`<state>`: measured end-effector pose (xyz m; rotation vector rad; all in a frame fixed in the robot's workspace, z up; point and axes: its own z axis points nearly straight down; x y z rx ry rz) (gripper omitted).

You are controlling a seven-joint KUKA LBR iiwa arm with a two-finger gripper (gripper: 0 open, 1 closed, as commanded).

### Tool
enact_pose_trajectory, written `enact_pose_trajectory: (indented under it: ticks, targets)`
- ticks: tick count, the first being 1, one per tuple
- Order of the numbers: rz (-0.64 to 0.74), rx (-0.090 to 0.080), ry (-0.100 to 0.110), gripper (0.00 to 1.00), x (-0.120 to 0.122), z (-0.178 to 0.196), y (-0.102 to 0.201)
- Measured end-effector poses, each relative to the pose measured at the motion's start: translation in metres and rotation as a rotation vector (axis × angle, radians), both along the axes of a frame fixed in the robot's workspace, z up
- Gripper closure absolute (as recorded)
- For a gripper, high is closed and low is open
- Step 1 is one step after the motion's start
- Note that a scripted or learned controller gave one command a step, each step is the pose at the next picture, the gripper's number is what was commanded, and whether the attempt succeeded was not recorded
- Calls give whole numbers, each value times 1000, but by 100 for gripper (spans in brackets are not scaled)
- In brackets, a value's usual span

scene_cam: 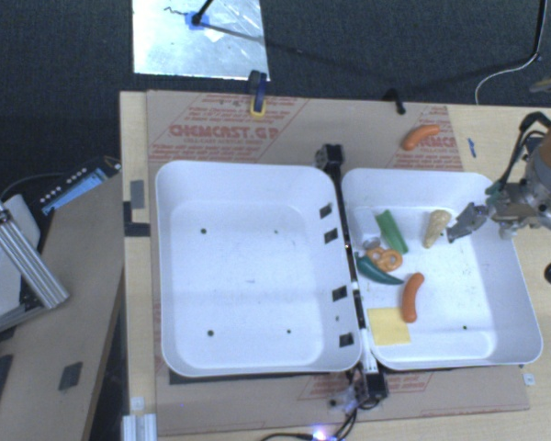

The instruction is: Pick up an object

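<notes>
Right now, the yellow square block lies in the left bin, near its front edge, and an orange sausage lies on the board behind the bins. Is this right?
Not quite: the yellow square block lies in the right bin, near its front edge, as the camera view shows. The orange sausage does lie on the board behind the bins.

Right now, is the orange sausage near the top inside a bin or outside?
Outside: the orange sausage lies on the cardboard beyond the right bin.

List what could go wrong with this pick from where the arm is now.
1. The pincer sits beside the beige piece, not around it, so closing may only nudge it.
2. The green stick, pretzel and green pepper crowd together; a grasp there could catch more than one.
3. The yellow square lies flat, so it is probably hard to grip.
</notes>
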<state>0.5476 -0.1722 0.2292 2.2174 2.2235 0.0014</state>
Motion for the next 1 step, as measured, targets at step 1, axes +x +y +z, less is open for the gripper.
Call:
enact_pose_trajectory:
  ticks: [1]
  targets:
    - [2,3,6,0,16,-152,14]
